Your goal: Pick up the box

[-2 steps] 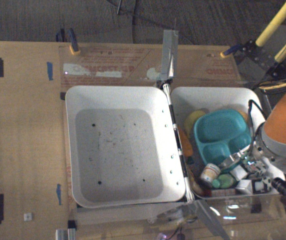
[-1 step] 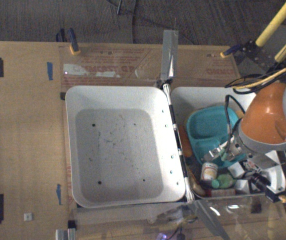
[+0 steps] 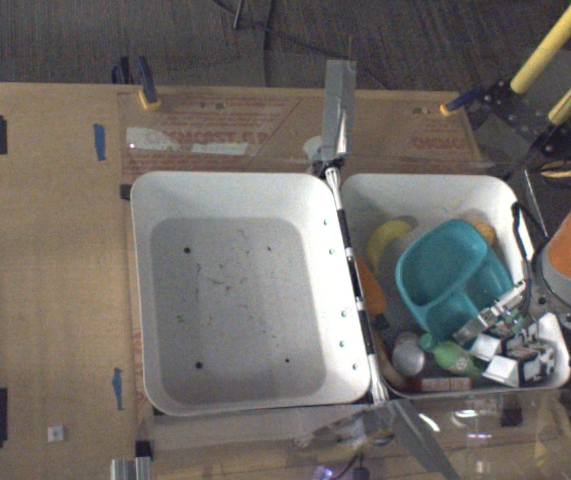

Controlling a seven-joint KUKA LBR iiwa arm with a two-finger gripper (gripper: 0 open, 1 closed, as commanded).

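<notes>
Down at right bin [image 3: 420,393] near edge: tool [image 3: 500,318] among clutter, reaching for box [image 3: 447,384]. Grip state impossible to tell. Next, needs closing squarely on box, then lifting.

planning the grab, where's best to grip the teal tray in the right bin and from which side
Grip the teal tray by its raised upper-left rim, coming straight down from above. It lies tilted on top of the pile, that rim is bare, and the gripper crowds its lower right corner.
</notes>
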